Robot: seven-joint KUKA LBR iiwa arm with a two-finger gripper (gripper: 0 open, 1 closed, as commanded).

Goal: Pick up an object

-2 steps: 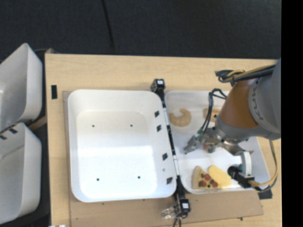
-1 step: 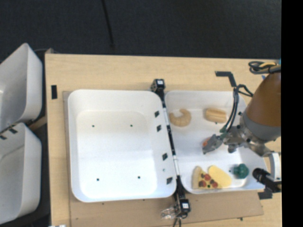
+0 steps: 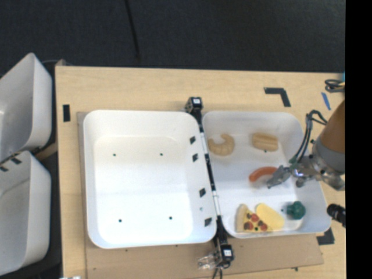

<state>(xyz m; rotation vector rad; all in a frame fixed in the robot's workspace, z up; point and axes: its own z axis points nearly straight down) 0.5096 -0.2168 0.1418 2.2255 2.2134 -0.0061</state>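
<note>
White plastic fills the left of the frame: two pale moulded shapes point(image 3: 20, 156) stand at the far left edge, off the light wooden bench point(image 3: 139, 89). On the bench, the left bin point(image 3: 93, 156) takes up the centre-left, a shallow tray with a few dark dots on its floor. A row of black clips point(image 3: 203, 176) runs down the seam where it meets the right bin point(image 3: 244, 121).

In the right bin, a tan curled croissant point(image 3: 221, 145) lies near the upper left corner, and a small tan bread roll point(image 3: 265, 142) sits to its right, apart from it. Below and between them, near the bin's middle, lies a red-orange sausage point(image 3: 261, 174). Along the lower edge a pizza slice point(image 3: 250, 220) touches a yellow cheese wedge point(image 3: 270, 216), and a small green object point(image 3: 296, 210) rests just right of the wedge.

At the right edge, the grey arm with its orange band point(image 3: 332, 133) reaches over the bin. Its gripper point(image 3: 279, 178) points left, its tip just beside the sausage's right end; nothing is visibly held, and whether the claw is spread or clenched cannot be told at this size.
</note>
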